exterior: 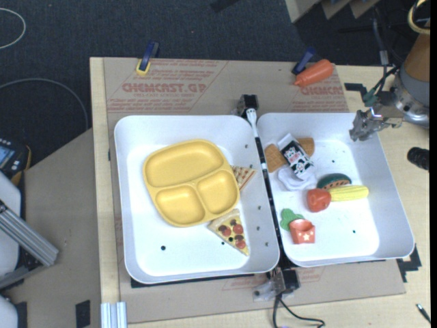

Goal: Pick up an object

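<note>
Nearest us in the right bin (392,203) we see a strawberry toy (301,229), then a tomato (318,199) touching a corn cob (348,193), with a small carton (295,157) farther back. In the left bin (130,183) lies a yellow divided plate (189,181) with a pizza slice (232,232) beside it. Farthest, the gripper (364,124) hangs over the right bin's far right rim, holding nothing; we cannot tell how its fingers stand.

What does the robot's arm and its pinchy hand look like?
The arm looks grey and rounded where it comes in from the right, with an orange-tan band higher up near the picture's edge. Its gripper is small, made of grey and dark metal parts, and thin dark cables run beside it. No writing or markings can be made out on it.
</note>
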Controlling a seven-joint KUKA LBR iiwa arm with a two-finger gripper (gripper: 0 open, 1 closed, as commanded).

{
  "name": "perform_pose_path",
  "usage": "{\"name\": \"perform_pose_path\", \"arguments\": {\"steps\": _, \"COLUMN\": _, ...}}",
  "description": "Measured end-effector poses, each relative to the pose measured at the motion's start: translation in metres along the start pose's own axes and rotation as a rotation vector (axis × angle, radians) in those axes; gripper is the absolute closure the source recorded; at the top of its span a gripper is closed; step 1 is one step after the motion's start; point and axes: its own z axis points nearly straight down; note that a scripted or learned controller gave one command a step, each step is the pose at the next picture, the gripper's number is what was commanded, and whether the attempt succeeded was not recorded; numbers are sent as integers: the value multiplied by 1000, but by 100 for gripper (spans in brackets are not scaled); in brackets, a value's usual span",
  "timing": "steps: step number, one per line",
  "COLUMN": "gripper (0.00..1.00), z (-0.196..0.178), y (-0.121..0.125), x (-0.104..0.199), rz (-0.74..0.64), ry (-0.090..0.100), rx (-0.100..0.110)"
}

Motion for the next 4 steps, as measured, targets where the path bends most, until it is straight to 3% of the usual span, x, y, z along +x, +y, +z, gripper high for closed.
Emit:
{"name": "perform_pose_path", "arguments": {"steps": 1, "gripper": 100, "z": -1, "y": 1, "x": 0, "rz": -1, "ry": 2, "rx": 6}}
{"name": "perform_pose_path", "arguments": {"steps": 4, "gripper": 100, "z": 6, "y": -62, "x": 137, "rz": -4, "ry": 6, "rx": 13}}
